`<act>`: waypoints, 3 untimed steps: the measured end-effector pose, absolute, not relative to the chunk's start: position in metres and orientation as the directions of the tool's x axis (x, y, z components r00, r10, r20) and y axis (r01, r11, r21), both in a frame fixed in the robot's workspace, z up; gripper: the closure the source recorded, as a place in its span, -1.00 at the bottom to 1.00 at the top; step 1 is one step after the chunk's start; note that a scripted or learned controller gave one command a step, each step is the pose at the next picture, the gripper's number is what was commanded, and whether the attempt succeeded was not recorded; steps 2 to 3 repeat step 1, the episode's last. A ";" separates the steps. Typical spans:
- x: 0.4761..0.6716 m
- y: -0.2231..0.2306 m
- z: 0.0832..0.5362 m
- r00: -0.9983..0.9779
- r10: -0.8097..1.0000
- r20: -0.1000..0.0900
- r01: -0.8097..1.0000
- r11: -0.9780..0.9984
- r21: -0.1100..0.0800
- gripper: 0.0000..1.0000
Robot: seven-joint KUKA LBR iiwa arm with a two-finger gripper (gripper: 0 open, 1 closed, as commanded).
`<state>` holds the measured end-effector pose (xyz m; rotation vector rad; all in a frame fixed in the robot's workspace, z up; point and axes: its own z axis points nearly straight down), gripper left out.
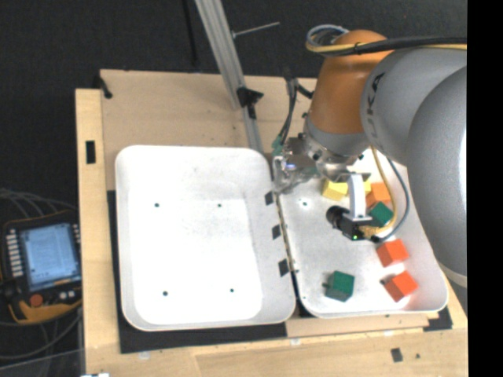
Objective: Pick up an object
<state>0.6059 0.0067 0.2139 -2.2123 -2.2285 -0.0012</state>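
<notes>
The right bin (314,246) holds several small blocks. A yellow block (334,189) lies just under the wrist, with an orange block (380,192) and a green block (382,213) to its right. Two orange-red blocks (391,251) (400,285) sit near the bin's right side, and a dark green block (339,286) lies near its front. My gripper (289,171) hangs low over the bin's back left corner, close to the wall between the bins and just left of the yellow block. Nothing can be seen held in it.
The left bin (192,234) lies beside the right one, with black clips (280,230) along the shared wall. A slanted metal post (228,61) rises behind the bins. A teach pendant (43,261) rests off the bench at the left. The grey arm covers the right bin's back right.
</notes>
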 end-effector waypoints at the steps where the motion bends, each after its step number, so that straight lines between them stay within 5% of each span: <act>1: 0.597 0.064 0.214 -0.008 1.000 0.002 1.000 0.008 -0.001 1.00; 3: 0.597 0.064 0.214 -0.008 1.000 0.002 1.000 0.008 -0.001 1.00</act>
